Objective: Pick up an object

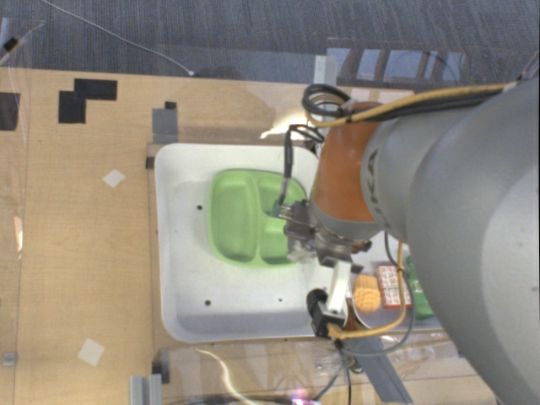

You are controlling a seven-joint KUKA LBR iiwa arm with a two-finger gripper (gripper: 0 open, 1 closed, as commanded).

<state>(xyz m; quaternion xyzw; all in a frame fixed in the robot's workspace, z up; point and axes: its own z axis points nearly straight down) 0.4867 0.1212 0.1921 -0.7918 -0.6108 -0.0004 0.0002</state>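
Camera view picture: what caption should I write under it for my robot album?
Grey robot arm reaching over a green divided tray lying in a white bin.

Bright, even overhead light, soft shadows, mild glare on bench, slight blur.

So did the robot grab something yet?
Not that I can see. Done: the arm has reached over the left white bin. In hand: its gripper sits at the green tray, which lies flat. Left: lifting something out.
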